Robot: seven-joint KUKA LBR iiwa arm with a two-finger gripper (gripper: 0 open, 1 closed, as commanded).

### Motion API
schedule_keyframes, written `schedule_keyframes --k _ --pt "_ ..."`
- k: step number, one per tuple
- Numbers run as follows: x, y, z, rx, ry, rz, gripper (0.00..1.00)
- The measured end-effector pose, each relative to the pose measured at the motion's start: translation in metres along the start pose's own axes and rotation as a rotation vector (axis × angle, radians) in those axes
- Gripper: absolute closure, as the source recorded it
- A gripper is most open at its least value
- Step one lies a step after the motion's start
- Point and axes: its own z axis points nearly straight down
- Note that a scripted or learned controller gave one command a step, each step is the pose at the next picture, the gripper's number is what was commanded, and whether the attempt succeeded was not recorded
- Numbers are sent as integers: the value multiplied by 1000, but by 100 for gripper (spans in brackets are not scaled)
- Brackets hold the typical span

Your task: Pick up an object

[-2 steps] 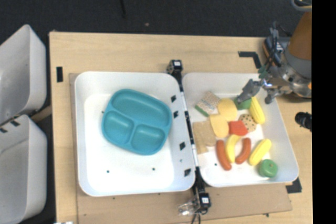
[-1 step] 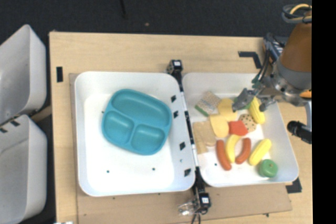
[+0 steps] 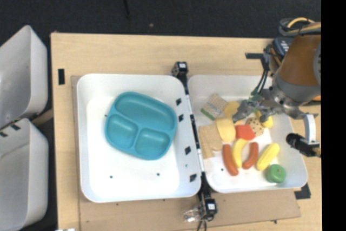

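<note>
My gripper [image 3: 252,111] hangs low over the upper middle of the right bin [image 3: 292,184], at the end of the grey arm with its orange band [image 3: 300,62]. Under and around it lie toy foods: a yellow piece [image 3: 232,109] just to its left, a yellow wedge [image 3: 225,129], a red piece [image 3: 245,132] and a small yellow bit [image 3: 267,123]. Nearer the front lie a banana [image 3: 238,151], two sausages [image 3: 230,160] [image 3: 250,155], a yellow corn cob [image 3: 268,154] and a green apple [image 3: 276,173]. I see nothing held by the gripper.
A tan box [image 3: 216,103] and a green strip [image 3: 208,113] lie at the right bin's upper left, and a flat cracker [image 3: 208,137] by the divider. The left bin [image 3: 92,181] holds a blue divided tray [image 3: 141,125]. White casings stand at the far left.
</note>
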Motion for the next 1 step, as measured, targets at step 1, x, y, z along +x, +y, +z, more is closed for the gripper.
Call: schedule_keyframes --k 1 --pt "8 4 50 -3 -1 -1 0"
